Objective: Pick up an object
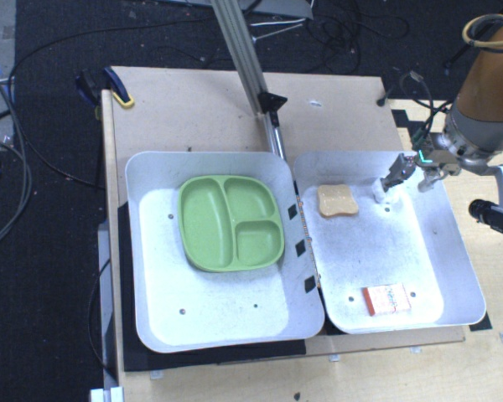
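Observation:
A tan slice of bread [337, 200] lies in the far left part of the right bin [440, 245]. A small red and white packet [386, 299] sits near that bin's front edge. My gripper [400, 177] hangs over the bin's far right area, to the right of the bread and apart from it. Its fingers [395, 175] point down and left with nothing visible between them.
A green divided plate [232, 223] rests in the left bin [151, 308]. A slanted metal pole [243, 48] crosses the bench's far side between the bins. The grey arm with its orange band [486, 82] stands at the right edge.

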